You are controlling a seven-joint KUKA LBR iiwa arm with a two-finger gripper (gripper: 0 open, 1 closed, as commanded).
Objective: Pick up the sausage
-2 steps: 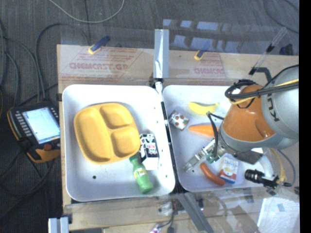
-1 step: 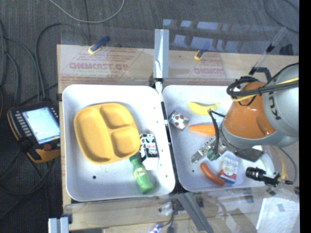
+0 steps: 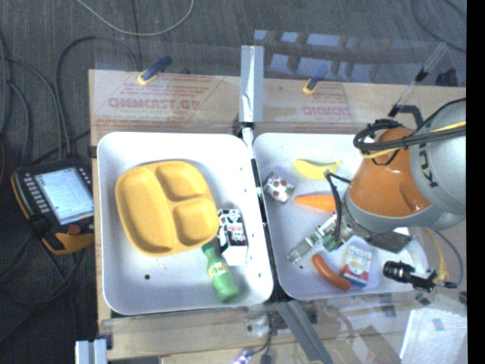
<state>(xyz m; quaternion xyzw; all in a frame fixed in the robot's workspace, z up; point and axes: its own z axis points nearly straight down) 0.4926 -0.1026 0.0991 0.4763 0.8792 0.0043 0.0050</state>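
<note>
Yellow divided tray (image 3: 163, 203), green bottle (image 3: 220, 274), red-orange sausage (image 3: 331, 272), orange carrot (image 3: 314, 201), yellow banana (image 3: 316, 168), black-and-white patterned carton (image 3: 232, 228).

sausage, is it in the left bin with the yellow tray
No, the sausage lies in the right bin, near its front edge, while the yellow tray sits in the left bin.

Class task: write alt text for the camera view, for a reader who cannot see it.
The gripper hangs low in the right bin, just left of the sausage, with a carrot and banana behind. The left bin holds a yellow tray and a green bottle.
</note>
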